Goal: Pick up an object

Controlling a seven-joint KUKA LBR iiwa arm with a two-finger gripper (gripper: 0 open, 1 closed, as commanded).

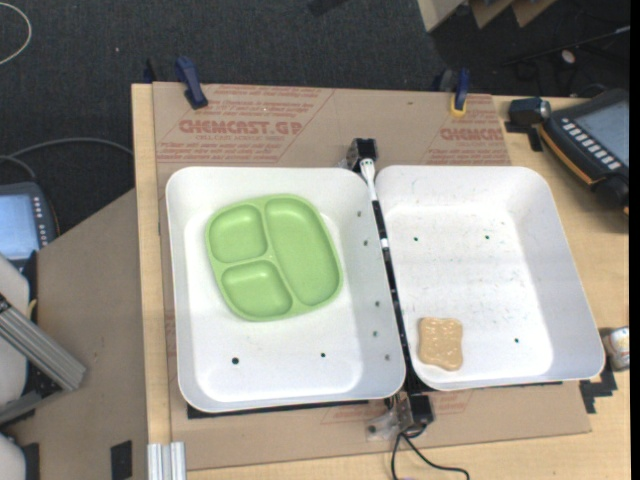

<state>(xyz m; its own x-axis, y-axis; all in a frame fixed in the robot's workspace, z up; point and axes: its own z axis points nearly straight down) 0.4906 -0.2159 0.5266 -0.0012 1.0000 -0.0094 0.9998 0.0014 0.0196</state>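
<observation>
Gripper state: I cannot tell whether mine is open or closed. Nearest my side of the bench, a tan piece (440, 343) lies flat in the right bin (500, 218), close to its near-left corner. It looks thin, light, matte and perhaps soft, with rounded, uneven edges, so I judge a pinch across its narrow width the best hold. A green plate (273, 258) sits in the middle of the left bin (190, 298). It is smooth, stiff plastic with three compartments, probably light but slippery, and best gripped over its raised rim or a divider.
</observation>
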